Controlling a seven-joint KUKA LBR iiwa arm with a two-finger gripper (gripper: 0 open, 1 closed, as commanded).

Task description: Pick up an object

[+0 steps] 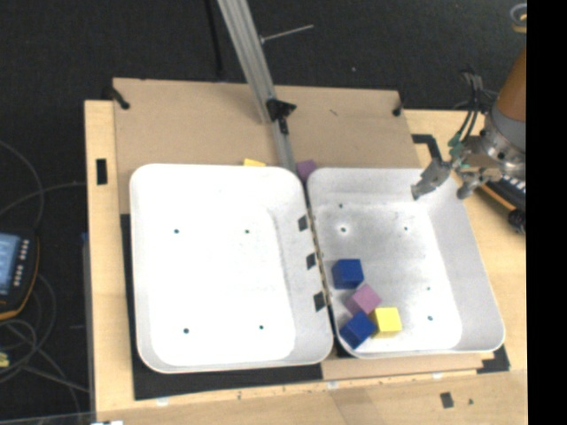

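Several small blocks lie in the right bin (443, 264), near its front left corner: a blue cube (347, 273), a purple cube (363, 299), a yellow cube (387, 320) and a second blue cube (359, 328). My gripper (443, 187) hangs over the bin's far right edge, well away from the blocks. Its fingers stand apart and open, with nothing between them.
The left bin (213, 264) sits beside the right one, with black clips along the shared edge. A yellow piece (254, 162) and a purple piece (306, 168) lie behind the bins on the bench. A slanted metal rail (252, 51) crosses the back.
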